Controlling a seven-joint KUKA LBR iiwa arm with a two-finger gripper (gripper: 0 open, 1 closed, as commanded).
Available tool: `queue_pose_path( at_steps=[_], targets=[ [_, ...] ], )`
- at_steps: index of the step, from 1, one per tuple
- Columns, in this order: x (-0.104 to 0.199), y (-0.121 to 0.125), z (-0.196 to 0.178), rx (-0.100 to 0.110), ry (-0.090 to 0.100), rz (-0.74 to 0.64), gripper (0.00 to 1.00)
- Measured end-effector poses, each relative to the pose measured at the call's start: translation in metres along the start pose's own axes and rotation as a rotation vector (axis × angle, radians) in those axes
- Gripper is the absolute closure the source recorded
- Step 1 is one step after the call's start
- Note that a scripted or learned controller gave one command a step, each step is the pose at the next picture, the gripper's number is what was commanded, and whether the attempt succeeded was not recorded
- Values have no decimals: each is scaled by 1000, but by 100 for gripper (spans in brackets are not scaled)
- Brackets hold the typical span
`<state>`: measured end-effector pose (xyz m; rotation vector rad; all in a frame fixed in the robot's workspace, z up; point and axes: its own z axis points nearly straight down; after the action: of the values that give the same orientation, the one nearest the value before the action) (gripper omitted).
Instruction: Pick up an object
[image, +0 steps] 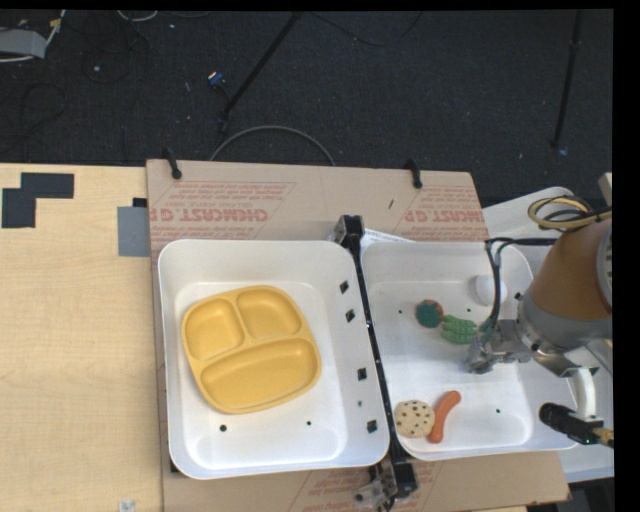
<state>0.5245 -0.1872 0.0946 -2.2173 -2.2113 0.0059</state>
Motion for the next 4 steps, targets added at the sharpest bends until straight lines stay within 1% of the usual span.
queue_pose_path(
  at_steps=[1, 2, 3, 4],
  targets=[
    [-11, 4, -49, -7, -4, 2, 100],
    [-17, 12, -103, -8, -5, -5, 100],
    [-18, 13, -148, -8, -5, -6, 100],
    [26, 20, -147, -2, -1, -8, 100]
  ],
)
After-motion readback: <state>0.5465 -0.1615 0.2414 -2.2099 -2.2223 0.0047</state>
